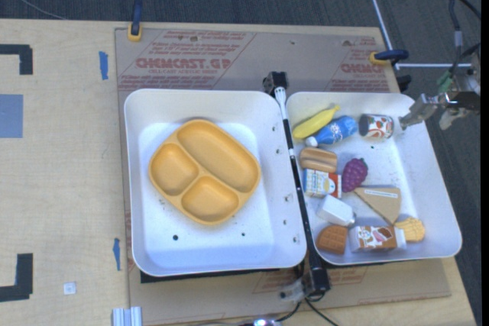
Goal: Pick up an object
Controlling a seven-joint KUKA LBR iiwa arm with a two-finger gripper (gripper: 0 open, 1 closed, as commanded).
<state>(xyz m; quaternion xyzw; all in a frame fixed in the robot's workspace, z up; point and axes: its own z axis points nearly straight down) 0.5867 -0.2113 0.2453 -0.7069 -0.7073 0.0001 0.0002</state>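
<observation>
The right bin holds several toy foods. A yellow banana, a blue bottle and a small can lie along its far side. Below them are a hot dog bun, a small carton, purple grapes, a cheese wedge and a white block. At the near edge lie a round brown bun, a tipped jar and a cracker. My gripper hangs over the bin's far right corner, just right of the small can, with nothing seen in it.
The left bin holds a yellow divided plate. A black divider with clamps runs between the bins. Both bins rest on a cardboard sheet with a blue clamp at its far right corner.
</observation>
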